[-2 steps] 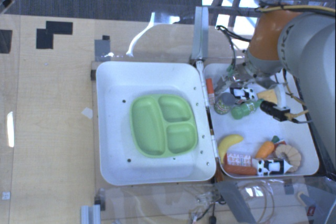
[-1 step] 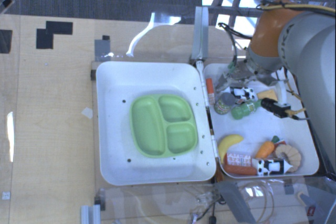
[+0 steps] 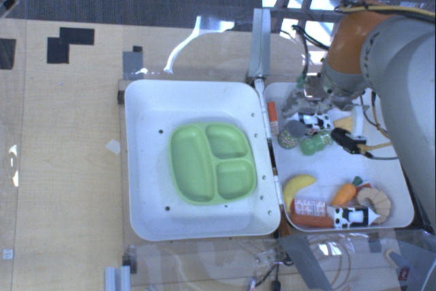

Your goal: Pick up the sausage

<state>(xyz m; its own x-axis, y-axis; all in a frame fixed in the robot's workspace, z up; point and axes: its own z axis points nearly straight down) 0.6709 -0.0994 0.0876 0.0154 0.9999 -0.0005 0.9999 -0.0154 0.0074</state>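
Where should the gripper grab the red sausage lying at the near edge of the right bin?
Grip the red sausage mid-length, coming straight down. It lies flat along the bin's near wall, with a small packet partly over it, so access looks tight.

glossy green plastic tray (image 3: 211,162), pale wood bench (image 3: 61,146)

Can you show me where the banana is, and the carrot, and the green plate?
banana (image 3: 298,186): camera view, middle of its yellow curve.
carrot (image 3: 345,195): camera view, middle of its orange body.
green plate (image 3: 192,170): camera view, floor of its big left compartment.
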